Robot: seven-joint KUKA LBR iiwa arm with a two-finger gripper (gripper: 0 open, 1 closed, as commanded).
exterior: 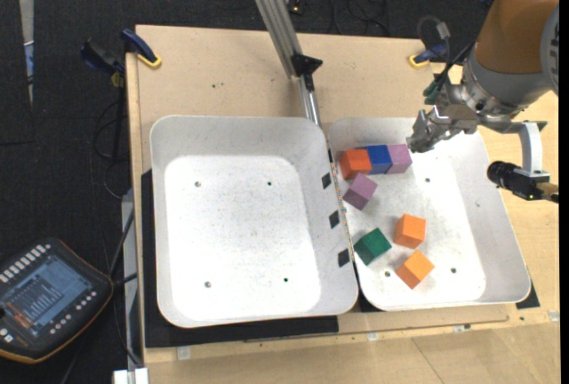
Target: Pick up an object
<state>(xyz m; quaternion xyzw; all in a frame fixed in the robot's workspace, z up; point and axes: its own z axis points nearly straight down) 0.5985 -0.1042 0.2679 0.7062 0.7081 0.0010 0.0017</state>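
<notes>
Right bin (498, 276) sitting on the bench: gripper (420, 139) hovering just beside the pink block (399, 158); finger spread cannot be told. Blue block (380, 158) and orange block (356, 162) adjoining the pink block.

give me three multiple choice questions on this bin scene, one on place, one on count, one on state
1. Where do the blocks lie?
A. left bin
B. right bin
C. on the bench

2. How many orange blocks are there?
A. one
B. three
C. five

3. How does the green block stand to the gripper?
A. between its fingers
B. apart from it, on the bin floor
C. lifted above the bin

Answers:
1 B: all lie in the right bin.
2 B: one in the row, two nearer the front.
3 B: the green block rests well clear of the gripper.
</notes>
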